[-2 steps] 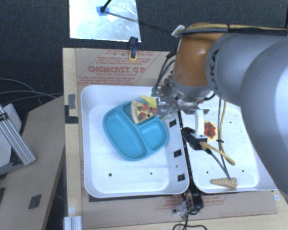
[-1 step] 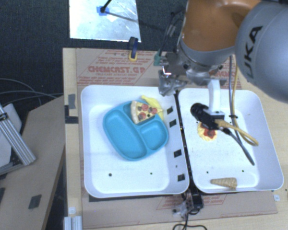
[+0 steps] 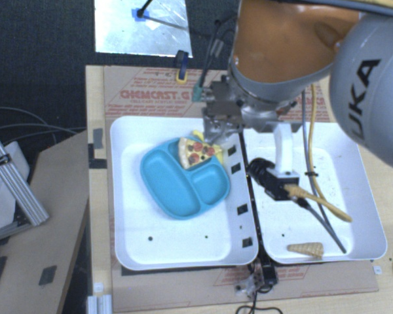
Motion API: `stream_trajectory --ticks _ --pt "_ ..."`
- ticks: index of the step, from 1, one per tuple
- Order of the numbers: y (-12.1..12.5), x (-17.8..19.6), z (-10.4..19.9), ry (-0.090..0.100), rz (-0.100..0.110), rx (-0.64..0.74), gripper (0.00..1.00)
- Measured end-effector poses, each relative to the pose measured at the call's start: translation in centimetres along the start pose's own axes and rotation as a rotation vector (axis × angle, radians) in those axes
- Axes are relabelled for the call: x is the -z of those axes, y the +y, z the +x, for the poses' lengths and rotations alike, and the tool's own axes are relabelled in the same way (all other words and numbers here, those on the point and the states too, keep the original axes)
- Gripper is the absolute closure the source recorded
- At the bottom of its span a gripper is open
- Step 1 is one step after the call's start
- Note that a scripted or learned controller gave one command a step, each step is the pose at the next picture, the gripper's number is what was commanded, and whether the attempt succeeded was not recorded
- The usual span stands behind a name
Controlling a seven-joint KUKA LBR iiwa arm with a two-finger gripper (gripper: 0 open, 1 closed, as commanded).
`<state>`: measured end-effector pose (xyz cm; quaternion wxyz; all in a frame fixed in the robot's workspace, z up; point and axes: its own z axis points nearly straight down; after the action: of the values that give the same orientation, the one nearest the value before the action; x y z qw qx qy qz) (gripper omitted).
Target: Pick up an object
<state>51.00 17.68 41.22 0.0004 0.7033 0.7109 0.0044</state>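
Grey arm (image 3: 367, 90) lettered "UKA" hangs over the bins; claw (image 3: 213, 135) touches pizza slice (image 3: 198, 152), grip unclear

Dark floor (image 3: 39, 57); tan bench (image 3: 65, 195); aluminium frame (image 3: 10, 182) at left.

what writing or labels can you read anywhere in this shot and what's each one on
"CHEMCAST" in red, on the brown sheet under the bins; the letters after it are cut off by the arm.
"UKA", the visible part of the brand, in black on the grey arm.
Fainter red print elsewhere on the sheet is too blurred to read.
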Motion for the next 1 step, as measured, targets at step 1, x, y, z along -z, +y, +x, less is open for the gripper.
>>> stream_trajectory --ticks 1 --pt "-1.09 5.37 -2.87 -0.003 -0.002 -0.011 1.00"
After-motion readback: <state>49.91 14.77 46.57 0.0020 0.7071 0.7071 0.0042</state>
